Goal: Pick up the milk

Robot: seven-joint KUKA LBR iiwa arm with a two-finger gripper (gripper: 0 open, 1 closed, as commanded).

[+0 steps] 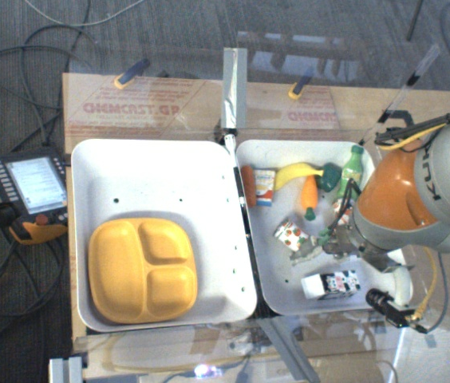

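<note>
Milk near the front of the right bin.
The milk (331, 284) lies on its side, the end effector (335, 242) just beyond it, grip unreadable; farther back, carrot (310, 193), banana (297, 172), green bottle (353, 166).

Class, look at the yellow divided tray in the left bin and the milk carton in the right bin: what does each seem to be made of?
The yellow divided tray looks like moulded plastic: one even colour, rounded compartments, a soft sheen. The milk carton seems to be printed card or a plastic toy copy, since it is boxy and white with dark markings; the view leaves that open.
</note>
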